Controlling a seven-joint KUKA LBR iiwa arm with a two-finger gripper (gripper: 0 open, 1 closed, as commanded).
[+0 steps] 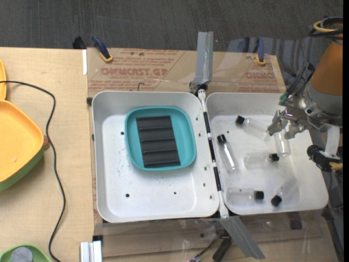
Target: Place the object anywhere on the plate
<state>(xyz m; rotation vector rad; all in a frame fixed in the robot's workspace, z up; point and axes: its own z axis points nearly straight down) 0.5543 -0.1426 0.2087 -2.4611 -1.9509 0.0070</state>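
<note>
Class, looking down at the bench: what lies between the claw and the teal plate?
In the camera view, a clear black-capped vial and the bins' adjoining rims lie between the claw and teal plate.

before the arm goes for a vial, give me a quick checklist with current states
1. Teal plate sits in the left bin: ok.
2. Plate carries a dark ribbed block, bare rim left for placing: ok.
3. Clear vials with black caps, such as one near the divider, lie in the right bin: ok.
4. Gripper is over the right bin: ok.
5. Vial between its fingers: cannot tell.
</note>
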